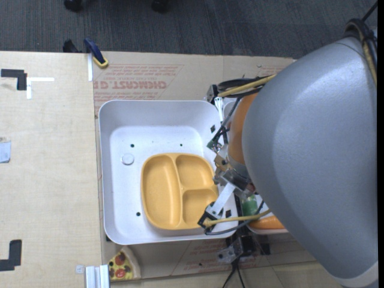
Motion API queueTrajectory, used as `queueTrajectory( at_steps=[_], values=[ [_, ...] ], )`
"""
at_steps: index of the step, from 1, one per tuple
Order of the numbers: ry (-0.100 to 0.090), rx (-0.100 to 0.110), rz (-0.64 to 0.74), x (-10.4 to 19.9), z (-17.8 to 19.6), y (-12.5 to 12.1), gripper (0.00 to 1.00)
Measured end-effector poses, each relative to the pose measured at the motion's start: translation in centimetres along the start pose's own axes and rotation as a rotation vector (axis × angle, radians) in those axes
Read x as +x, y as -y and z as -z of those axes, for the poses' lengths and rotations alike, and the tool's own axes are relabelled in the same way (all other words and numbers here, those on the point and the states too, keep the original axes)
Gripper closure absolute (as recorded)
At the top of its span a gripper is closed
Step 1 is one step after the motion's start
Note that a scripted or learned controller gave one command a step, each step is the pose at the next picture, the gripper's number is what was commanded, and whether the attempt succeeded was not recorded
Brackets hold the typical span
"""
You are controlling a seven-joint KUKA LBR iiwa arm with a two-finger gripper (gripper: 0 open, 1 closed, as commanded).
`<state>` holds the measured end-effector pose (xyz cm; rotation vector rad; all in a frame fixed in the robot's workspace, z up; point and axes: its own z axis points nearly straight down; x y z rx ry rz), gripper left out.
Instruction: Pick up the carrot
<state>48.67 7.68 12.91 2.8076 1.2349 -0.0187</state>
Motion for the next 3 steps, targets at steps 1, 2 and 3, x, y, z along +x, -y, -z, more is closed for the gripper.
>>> queueTrajectory(
  at_steps=[1,2,3],
  values=[
    [-0.046,0.056,0.341,6.3,6.0,-6.1,1.0],
    [-0.036,0.064,0.015,11.6,-2.0,0.1,1.0],
    [-0.033,0.068,-0.181,13.5,-0.1,7.6,1.0]
  ],
)
